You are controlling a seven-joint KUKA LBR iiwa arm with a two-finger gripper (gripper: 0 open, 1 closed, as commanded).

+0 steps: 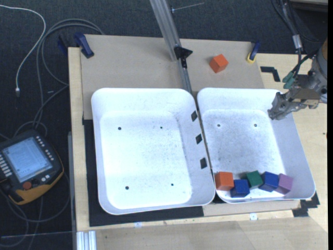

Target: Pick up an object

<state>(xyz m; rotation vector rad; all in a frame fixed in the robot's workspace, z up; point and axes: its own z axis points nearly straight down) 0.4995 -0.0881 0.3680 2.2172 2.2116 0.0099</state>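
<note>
Bench bears stray orange cube; gripper over right bin rim.

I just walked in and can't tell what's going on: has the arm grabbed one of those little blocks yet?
Not yet, by the look of it. Done: the pincer has reached the right bin, at its far right rim. In hand: no block shows at its tip. Left: the orange block, two blue blocks, green block and purple block all lie along the near wall, unpicked.
</note>
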